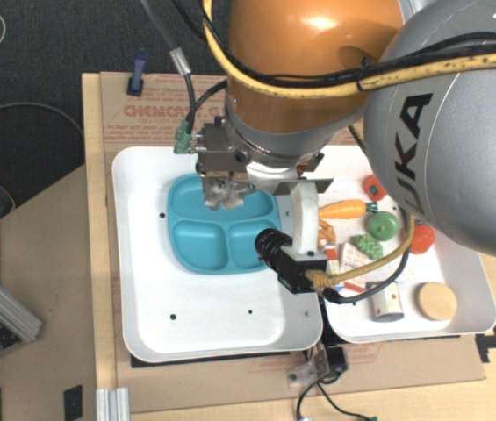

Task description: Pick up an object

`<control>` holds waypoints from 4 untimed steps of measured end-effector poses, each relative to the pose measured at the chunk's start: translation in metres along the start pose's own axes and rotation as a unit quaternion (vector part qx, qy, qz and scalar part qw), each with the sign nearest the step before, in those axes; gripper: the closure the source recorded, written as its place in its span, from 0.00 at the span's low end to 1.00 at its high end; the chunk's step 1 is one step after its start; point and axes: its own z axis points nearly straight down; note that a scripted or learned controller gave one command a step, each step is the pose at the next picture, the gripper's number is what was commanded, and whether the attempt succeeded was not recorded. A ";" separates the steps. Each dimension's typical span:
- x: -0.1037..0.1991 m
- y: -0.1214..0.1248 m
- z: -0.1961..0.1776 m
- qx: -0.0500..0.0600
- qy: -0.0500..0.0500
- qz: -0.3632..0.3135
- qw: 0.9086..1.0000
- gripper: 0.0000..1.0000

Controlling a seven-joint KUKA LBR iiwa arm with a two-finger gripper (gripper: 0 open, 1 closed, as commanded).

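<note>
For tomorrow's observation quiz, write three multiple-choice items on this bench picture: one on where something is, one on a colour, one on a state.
1. Where does the divided tray lie?
A. Left bin
B. Right bin
C. On the cardboard

2. What colour is the tray?
A. Red
B. Blue
C. Yellow

3. How does the gripper stand?
A. Over the right bin
B. Over the tray's top edge
C. Outside both bins

Answers: 1 A, it sits inside the left bin. 2 B, its compartments are plainly light blue. 3 B, the gripper's tip overlaps the tray's upper compartment.
</note>
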 end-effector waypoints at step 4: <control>-0.087 -0.001 -0.032 0.005 -0.002 0.006 1.000 1.00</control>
